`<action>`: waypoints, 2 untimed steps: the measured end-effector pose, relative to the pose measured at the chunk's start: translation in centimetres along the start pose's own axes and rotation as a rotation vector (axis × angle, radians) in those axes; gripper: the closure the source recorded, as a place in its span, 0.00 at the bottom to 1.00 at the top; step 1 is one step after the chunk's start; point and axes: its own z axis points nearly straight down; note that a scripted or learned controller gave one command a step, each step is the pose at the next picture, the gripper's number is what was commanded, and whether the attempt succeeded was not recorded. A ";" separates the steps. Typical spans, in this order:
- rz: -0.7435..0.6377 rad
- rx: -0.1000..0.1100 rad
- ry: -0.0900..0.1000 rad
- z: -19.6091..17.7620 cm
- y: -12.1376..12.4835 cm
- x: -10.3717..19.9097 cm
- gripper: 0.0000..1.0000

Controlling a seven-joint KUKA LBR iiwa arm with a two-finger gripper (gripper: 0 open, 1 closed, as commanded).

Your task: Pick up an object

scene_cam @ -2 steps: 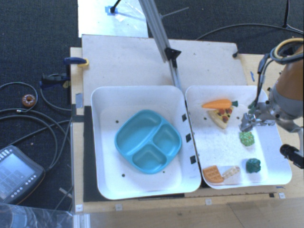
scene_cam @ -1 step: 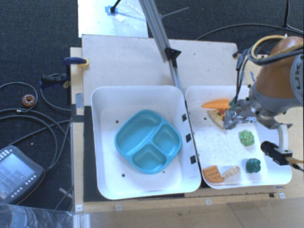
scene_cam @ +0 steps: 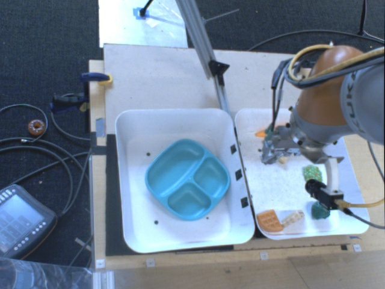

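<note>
A blue clamp point(scene_cam: 95, 77) sits on the bench edge, upper left of frame. A small brown ring point(scene_cam: 36, 127) lies on the dark floor at far left, w/ black cables point(scene_cam: 36, 161) near it. A handheld control pendant point(scene_cam: 21, 220) is at lower left.

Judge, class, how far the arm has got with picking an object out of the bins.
Done: the arm has reached the right bin, with its gripper low over the floor. In hand: nothing visible; whether it grips anything cannot be told. Left: the pick itself. The orange waffle piece, green items and, in the left bin, the blue divided plate still lie unlifted.
</note>
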 end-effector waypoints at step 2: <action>-0.001 0.000 0.001 0.2 0.9 10.2 1.00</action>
